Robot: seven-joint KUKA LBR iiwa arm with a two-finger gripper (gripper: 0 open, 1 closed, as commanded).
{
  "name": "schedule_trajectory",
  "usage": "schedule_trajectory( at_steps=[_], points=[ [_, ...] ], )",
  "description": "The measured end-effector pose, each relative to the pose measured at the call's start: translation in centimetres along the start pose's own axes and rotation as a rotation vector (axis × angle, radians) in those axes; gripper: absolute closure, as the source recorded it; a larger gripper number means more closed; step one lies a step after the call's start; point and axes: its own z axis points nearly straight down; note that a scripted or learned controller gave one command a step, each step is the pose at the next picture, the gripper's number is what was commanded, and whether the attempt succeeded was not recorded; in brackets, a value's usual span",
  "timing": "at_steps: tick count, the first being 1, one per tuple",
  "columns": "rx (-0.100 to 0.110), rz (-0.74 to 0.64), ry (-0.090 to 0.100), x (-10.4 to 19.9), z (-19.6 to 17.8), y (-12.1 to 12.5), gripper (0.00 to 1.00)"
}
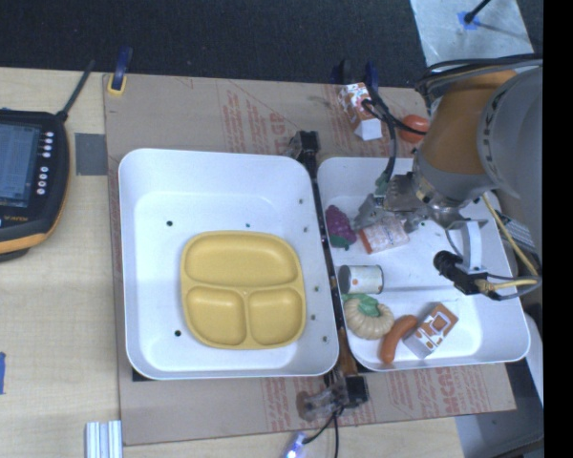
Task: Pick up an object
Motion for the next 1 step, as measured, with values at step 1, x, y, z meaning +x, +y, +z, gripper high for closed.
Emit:
schedule_trajectory(
  at_steps=[1],
  points=[
    [0.002, -0.004, 0.003, 0.11, -0.94, 0.0, 1.0]
  ],
)
